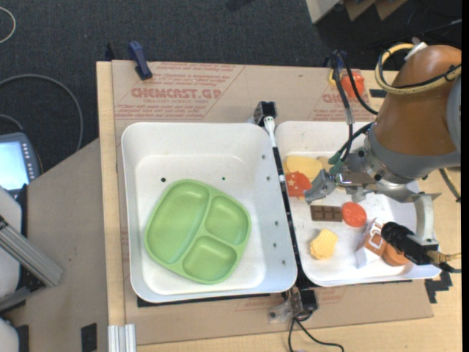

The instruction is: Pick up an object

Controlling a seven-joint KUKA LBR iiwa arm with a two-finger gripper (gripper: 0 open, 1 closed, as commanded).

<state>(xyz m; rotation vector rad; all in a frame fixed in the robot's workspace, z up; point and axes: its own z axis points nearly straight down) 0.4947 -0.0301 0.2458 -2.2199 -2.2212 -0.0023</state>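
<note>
Your arm (421, 116) reaches in from the right and hangs over the right bin (308, 132), its orange band covering that bin's far right part. The gripper (321, 188) points down and to the left, low over the near-left part of the bin. From this angle you cannot tell whether it is open or closed, and you can see nothing held in it.

The things you could pick all lie in the right bin:
- A red piece (296, 184) sits just beside the gripper tip, close to the wall between the bins.
- A flat yellow piece (306, 166) lies just behind the red one, touching it.
- A brown bar (325, 213) lies flat below the gripper, with an orange-red round piece (354, 213) just to its right.
- A yellow lump (323, 244) lies nearer the front edge.
- A white and orange carton (372, 240) lies to the right of that lump.

In the left bin (139, 152) you have a single green plate (198, 231) with three compartments — lying flat, well apart from the gripper.
</note>
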